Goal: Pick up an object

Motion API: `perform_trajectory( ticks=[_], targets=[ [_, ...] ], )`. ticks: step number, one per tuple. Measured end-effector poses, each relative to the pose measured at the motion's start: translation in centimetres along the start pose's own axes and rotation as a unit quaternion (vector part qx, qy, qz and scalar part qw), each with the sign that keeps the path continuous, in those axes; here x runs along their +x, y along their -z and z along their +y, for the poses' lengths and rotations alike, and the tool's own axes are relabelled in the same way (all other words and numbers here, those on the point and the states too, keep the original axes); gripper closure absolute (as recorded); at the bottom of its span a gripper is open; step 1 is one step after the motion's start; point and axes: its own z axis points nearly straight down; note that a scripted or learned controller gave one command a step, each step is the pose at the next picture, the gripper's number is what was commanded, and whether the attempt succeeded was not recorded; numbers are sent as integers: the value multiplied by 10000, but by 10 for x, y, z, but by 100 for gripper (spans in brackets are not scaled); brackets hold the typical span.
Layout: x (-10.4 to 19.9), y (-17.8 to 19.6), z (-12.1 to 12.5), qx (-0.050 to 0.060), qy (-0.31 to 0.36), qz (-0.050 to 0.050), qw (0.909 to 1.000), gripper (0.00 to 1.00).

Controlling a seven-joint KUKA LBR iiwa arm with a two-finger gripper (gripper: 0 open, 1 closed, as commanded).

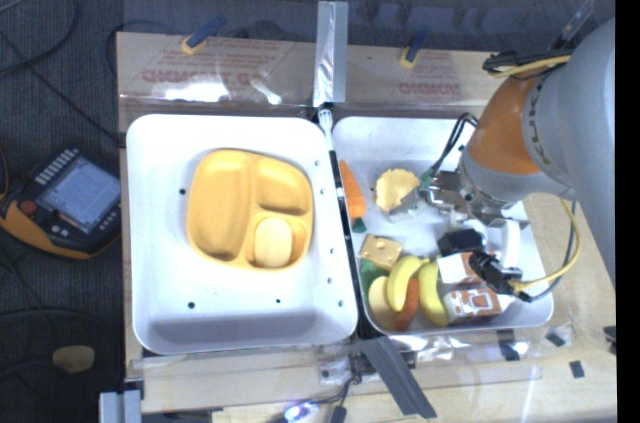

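Print on the brown carton (472,303) (and cardboard backing (200,66)) is illegible.

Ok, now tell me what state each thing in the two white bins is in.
Yellow plastic divided tray: right way up, flat in the left white bin.
Pale round bun: in the tray's lower right compartment.
Orange toy carrot: lying along the right white bin's left wall.
Pale yellow crinkled piece: lying right of the carrot.
Yellow bananas: piled at the near wall.
Gripper: low, beside that piece.
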Motion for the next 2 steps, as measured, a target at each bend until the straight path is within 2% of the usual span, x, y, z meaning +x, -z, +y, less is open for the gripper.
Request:
perform_trajectory(
  ticks=[1,2],
  targets=[
    [19,-2,70,25,212,-10,9998,0],
    [20,10,71,13,227,-29,9997,100]
  ],
)
